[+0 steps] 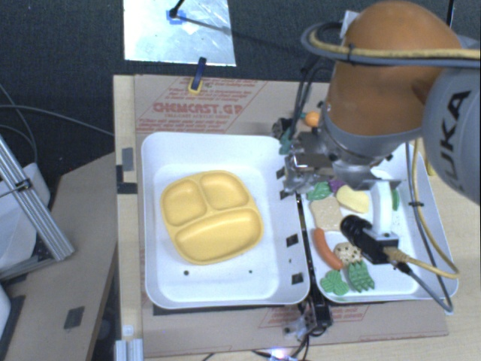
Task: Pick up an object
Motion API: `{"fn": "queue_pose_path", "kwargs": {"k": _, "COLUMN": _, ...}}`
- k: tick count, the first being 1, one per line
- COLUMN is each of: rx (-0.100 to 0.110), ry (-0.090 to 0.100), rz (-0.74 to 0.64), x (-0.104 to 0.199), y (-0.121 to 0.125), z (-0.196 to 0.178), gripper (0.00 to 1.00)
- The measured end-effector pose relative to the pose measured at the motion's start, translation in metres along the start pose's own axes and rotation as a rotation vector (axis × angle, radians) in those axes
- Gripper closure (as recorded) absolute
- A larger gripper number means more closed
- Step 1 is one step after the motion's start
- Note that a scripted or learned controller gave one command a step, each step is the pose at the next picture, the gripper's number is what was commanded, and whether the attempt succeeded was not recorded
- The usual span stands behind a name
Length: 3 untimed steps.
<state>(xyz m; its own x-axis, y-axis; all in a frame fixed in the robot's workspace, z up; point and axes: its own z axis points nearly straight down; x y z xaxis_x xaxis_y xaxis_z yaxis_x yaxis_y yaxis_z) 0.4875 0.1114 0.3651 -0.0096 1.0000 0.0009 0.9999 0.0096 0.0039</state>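
Several small toy foods (340,265) (an orange sausage (327,248), green leafy pieces (359,276)) fill the right bin (421,280) under the gripper (312,168).

Grey arm (451,119) w/ orange band, black lettering, yellow cable; metal wrist, details blurred, prob. brackets.

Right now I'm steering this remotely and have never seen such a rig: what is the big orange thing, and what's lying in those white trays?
One camera looks down at a slant on a bench with two white bins. The orange and grey bulk is the robot arm, reaching in from the right over the right bin; its gripper hangs near the divide between the bins, and nothing can be seen held. The left bin holds a yellow divided plate. The right bin holds small toy foods: an orange sausage, a cookie, green pieces and a pale yellow piece.
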Motion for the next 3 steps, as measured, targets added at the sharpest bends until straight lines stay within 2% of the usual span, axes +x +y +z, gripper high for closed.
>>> {"fn": "queue_pose_path", "kwargs": {"k": 1, "rx": -0.002, "ry": 0.000, "rz": -0.006, "x": 0.000, "y": 0.001, "z": -0.011, "gripper": 1.00}}
{"fn": "queue_pose_path", "kwargs": {"k": 2, "rx": 0.015, "ry": -0.004, "rz": 0.012, "x": -0.026, "y": -0.003, "z": 0.129, "gripper": 1.00}}
{"fn": "queue_pose_path", "kwargs": {"k": 3, "rx": -0.003, "ry": -0.002, "rz": 0.013, "x": -0.076, "y": -0.001, "z": 0.081, "gripper": 1.00}}
